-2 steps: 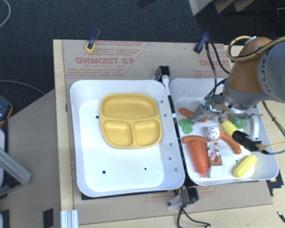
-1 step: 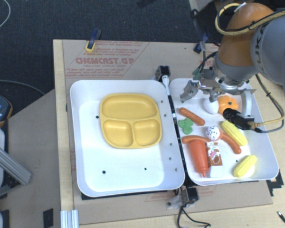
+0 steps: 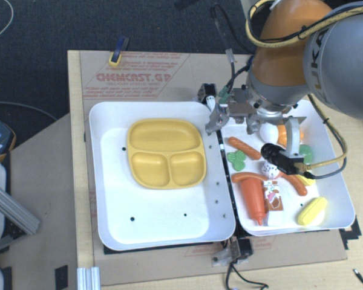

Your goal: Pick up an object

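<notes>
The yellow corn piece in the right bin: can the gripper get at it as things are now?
Probably yes. The yellow corn piece lies alone near the front corner of the right bin, nothing on top; the gripper is over the bin's far part.

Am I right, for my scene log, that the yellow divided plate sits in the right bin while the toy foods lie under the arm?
Not quite. The camera view shows the yellow divided plate in the left bin; the toy foods lie in the right bin, under the arm.
</notes>
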Motion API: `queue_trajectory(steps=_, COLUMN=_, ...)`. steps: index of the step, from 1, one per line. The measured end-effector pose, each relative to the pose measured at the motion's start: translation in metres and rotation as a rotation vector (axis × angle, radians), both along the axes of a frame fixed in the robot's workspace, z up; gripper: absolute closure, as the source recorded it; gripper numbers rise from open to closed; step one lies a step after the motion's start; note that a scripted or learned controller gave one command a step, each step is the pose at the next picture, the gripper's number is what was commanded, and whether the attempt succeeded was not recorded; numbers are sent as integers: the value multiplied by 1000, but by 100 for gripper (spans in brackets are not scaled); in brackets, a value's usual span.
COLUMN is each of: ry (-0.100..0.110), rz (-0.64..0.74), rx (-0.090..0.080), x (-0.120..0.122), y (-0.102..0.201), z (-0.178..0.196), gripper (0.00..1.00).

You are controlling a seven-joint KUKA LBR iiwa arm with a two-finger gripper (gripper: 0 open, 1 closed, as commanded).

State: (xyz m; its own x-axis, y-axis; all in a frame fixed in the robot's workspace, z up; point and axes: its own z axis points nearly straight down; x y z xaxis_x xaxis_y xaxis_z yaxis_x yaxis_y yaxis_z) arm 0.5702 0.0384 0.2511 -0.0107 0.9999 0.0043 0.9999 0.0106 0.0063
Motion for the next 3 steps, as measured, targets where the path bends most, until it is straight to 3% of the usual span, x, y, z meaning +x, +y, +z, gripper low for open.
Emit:
queue_trajectory(steps=1, ry=3, rz=-9, rx=-4, x=1, y=-6, z=6, gripper=100)
queue_trajectory(steps=2, ry=-4, rz=-7, rx=-1, x=-88, y=2, z=132, gripper=100)
queue_trajectory(steps=3, ry=2, rz=-7, rx=-4, x=-91, y=35, z=138, gripper=100)
